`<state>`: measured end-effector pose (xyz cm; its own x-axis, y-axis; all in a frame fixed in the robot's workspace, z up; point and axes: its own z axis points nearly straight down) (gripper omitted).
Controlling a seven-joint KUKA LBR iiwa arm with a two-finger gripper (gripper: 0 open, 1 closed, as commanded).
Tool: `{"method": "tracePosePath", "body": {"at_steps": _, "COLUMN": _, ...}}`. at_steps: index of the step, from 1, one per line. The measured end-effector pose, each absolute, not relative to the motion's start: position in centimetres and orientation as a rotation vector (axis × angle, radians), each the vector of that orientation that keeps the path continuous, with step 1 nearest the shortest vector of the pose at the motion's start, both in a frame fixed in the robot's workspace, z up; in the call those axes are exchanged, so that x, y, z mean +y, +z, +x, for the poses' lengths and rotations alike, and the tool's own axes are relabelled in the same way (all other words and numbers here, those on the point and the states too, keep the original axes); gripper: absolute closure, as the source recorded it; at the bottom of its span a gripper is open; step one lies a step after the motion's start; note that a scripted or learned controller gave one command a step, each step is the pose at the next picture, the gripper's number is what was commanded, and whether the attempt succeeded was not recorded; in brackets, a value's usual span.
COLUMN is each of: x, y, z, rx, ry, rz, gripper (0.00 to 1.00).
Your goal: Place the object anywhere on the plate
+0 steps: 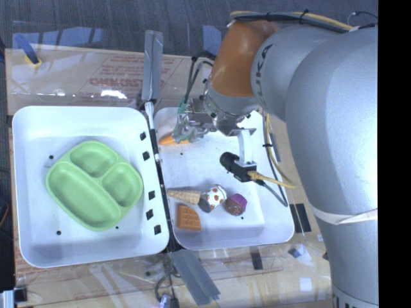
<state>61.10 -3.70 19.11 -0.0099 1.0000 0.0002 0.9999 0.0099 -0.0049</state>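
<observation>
Two white bins (26, 172) sit on the surface (77, 76), over grey carpet (96, 5). The fingers (184, 128) hover at a carrot (168, 140); their spread is unclear.

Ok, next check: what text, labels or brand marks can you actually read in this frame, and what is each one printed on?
"KUKA", partly cut off, runs in dark letters down the grey arm beside its orange band.
Red printing on the clear plastic sheet behind the left bin: mirrored and too blurred to read.
No text on the green plate.
</observation>
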Motion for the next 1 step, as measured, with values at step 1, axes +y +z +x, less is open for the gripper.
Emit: {"method": "tracePosePath", "body": {"at_steps": 1, "x": 2.46, "y": 19.09, "z": 54.23, "rx": -2.248, "ry": 0.006, "rz": -2.189, "gripper": 1.00}}
